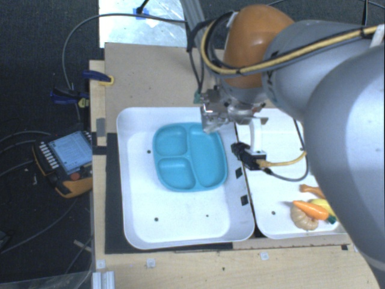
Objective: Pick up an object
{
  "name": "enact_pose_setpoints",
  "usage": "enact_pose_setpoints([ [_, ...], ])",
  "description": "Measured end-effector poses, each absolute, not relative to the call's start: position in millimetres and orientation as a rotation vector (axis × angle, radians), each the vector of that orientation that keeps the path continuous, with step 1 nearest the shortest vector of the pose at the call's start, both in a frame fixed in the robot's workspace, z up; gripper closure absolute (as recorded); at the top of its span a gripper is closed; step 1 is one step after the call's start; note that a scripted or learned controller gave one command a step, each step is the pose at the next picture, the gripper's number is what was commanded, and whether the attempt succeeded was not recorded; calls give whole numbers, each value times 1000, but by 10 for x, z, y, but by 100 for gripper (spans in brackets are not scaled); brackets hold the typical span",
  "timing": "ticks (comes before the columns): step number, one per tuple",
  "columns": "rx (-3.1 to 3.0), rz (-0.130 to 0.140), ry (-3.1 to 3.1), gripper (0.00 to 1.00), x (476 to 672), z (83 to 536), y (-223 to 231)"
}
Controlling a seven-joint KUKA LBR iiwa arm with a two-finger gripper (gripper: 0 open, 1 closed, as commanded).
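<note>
Under the gripper (212, 125), blue divided plate (189, 157) in left bin (138, 221), gripper's grasp unclear

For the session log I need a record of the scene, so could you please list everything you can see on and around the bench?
white bins: two, white, side by side on the bench.
divided plate: one, light blue, three compartments, in the left bin toward its far right part.
toy food: a small cluster, orange, yellow and tan, at the near edge of the right bin; exact pieces too small to tell.
clamps: a few, blue and yellow, at the bench's left edge.
handheld device: one, orange body with bluish screen, on the floor to the left.
cables: several, dark, on the floor to the left.
arm: one, grey with orange band, reaching from the right.
tool: one, metallic, over the plate's far right edge.
</note>
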State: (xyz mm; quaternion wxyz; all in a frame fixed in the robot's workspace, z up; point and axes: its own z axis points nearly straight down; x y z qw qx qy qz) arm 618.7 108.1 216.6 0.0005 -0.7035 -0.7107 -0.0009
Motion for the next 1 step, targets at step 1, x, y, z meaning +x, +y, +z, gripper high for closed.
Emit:
enact_pose_setpoints([
  [1,-2216,-2,-2227,0,6188,2178,1047],
])
